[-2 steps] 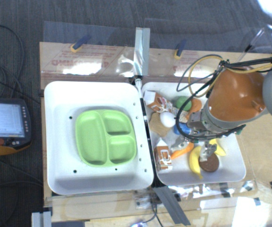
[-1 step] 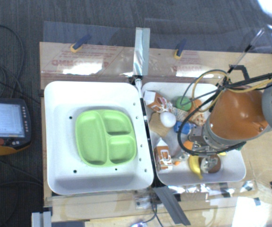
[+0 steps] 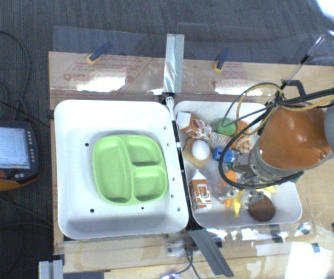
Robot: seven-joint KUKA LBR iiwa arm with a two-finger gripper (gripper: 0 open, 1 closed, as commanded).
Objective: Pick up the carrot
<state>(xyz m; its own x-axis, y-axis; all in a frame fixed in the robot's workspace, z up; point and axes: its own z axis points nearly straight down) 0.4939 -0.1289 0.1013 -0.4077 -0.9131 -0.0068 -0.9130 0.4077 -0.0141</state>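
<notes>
The carrot (image 3: pixel 230 176) is a small orange piece in the right bin (image 3: pixel 288 214), just left of the arm's wrist and partly covered by cables. Another orange and yellow bit (image 3: pixel 234 201) lies a little below it. My gripper (image 3: pixel 247 182) hangs low over the middle of this bin, under the orange band (image 3: pixel 291 135), and the wrist body hides most of it. The carrot sits right at the gripper's left side; I cannot tell whether they touch.
Around the gripper the right bin holds a white egg (image 3: pixel 200 150), a green item (image 3: pixel 225 127), a blue item (image 3: pixel 221 154), a brown packet (image 3: pixel 199 193) and a dark brown round thing (image 3: pixel 262 209). The left bin (image 3: pixel 74 127) holds a green divided plate (image 3: pixel 130 168).
</notes>
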